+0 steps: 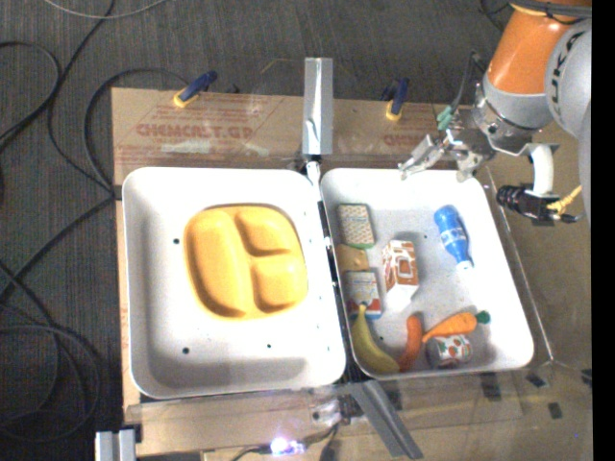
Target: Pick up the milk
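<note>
At the near edge of the right bin lie a banana, two carrots and a small can. Past them, mid-bin, the milk sits as a small carton, just right of a row of flat packets, with a blue bottle further right. The left bin holds a yellow tray. At the far rim hovers the gripper, jaws seemingly spread and empty. The approach seems barely begun; next it must travel nearer, centre over the carton, and descend.

Milk amid right bin
</note>
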